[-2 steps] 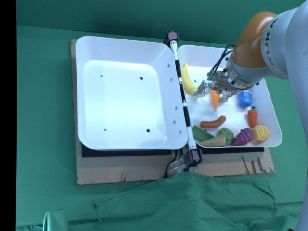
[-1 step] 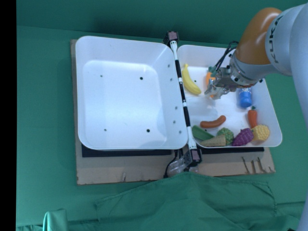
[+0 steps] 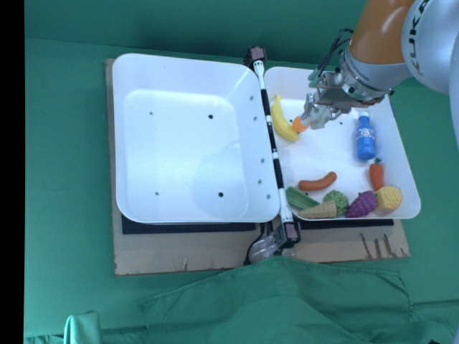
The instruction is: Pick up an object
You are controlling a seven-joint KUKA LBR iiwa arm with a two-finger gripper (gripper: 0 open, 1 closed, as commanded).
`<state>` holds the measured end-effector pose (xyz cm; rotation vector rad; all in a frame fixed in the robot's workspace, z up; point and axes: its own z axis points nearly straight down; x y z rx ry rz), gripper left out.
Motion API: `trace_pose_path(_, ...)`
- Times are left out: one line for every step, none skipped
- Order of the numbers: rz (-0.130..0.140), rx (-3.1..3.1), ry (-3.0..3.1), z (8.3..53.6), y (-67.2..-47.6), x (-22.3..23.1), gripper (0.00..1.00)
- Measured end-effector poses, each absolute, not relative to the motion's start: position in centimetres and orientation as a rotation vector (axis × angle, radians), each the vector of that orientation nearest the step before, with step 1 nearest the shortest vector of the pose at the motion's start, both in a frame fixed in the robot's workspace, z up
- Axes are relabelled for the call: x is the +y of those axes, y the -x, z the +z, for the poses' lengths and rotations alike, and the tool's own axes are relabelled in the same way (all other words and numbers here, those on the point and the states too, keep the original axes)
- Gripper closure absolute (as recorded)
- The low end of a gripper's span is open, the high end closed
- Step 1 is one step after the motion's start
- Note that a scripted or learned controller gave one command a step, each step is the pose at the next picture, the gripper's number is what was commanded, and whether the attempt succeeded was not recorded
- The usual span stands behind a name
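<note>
My gripper (image 3: 307, 120) hangs over the upper part of the right bin (image 3: 401, 165), just right of a yellow banana (image 3: 282, 120). A small orange piece (image 3: 298, 125) sits at its fingertips, pinched between them and partly hidden by them. Further objects lie in the right bin: a blue bottle (image 3: 365, 137), a small carrot (image 3: 376, 173), a red sausage (image 3: 317, 183), a green pod (image 3: 301, 198), an ice-cream cone (image 3: 321, 210), a green strawberry-like piece (image 3: 336, 200), purple grapes (image 3: 362, 204) and yellow corn (image 3: 388, 197).
The left bin (image 3: 143, 84) adjoins the right one along a black-and-white divider bar (image 3: 269, 138). Both bins rest on a cardboard sheet (image 3: 179, 260) over green cloth. The arm's orange band (image 3: 384, 20) rises at the upper right.
</note>
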<state>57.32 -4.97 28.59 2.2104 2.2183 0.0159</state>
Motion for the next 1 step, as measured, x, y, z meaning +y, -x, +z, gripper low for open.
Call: trace_pose_path(-0.005, 2.206, -2.233, 24.31, -57.05, -13.46, 1.0)
